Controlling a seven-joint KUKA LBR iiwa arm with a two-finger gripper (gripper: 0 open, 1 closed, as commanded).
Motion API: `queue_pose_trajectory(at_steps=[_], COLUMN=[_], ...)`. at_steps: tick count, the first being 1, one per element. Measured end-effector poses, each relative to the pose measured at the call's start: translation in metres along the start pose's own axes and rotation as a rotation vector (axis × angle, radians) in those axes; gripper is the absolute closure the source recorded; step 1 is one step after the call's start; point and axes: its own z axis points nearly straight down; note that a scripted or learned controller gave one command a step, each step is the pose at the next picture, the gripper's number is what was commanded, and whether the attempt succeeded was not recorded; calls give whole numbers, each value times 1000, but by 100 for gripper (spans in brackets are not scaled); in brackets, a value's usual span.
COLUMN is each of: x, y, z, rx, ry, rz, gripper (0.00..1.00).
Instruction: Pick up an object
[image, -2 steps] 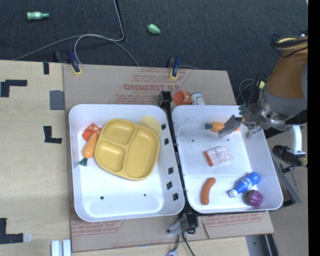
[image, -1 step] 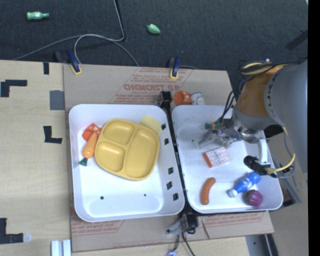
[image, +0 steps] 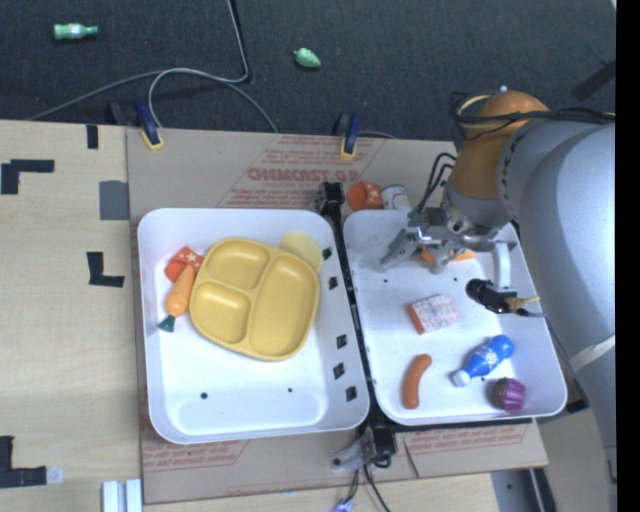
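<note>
Camera view: gripper (image: 418, 243) hangs upper right, cannot tell its state; sausage (image: 416, 381) below looks light, firm, a bit slick — pinch it mid-length.

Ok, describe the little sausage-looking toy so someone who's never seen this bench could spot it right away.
Look in the right bin, toward its near edge. The sausage lies there by itself, left of the blue bottle and below the small pink-and-white box. It is the one plain orange-brown, rounded, elongated piece in that bin.
</note>
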Motion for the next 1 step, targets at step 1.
queue_pose_trajectory(at_steps=[1], x=[-37], y=[4], z=[-99], rx=[-33], ry=[-5], rz=[-7], gripper=[0])
